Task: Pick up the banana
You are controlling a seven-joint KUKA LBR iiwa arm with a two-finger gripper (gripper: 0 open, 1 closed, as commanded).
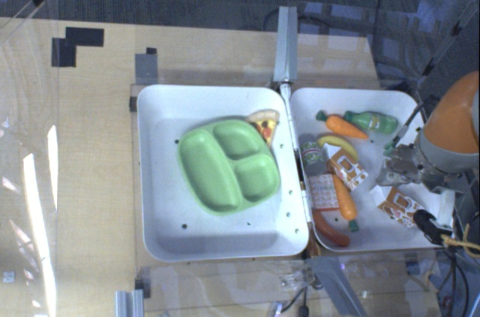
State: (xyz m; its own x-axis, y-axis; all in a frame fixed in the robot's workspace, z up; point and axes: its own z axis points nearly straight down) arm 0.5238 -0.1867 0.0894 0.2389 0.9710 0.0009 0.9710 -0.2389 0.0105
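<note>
Banana (335, 145) is what we are after, and we find it in the right bin (390, 233), lying toward that bin's upper left among a crowd of other things. We see a short yellow curve with its long axis running roughly left to right across the view, its right end dipping a little toward the snack packet (349, 170) that sits just below and seems to overlap it. An upper carrot (346, 127) lies just above it, nearly parallel, and a green bottle (373, 121) rests beyond that; a small can (312, 156) stands just to its left, near the wall between the bins. Our gripper (396, 167) hangs at the right side of the same bin, below the orange band of the arm (454, 121), and the banana lies to its left and slightly farther up the view, with the packet between them. From this slanted look down we cannot tell how the gripper is set, and we see nothing held in it. We judge the coming move to be a short travel leftward, with the wrist turned so that the closing direction crosses the banana's long axis. We expect the near neighbours, carrot above and packet below, to leave little room.
</note>
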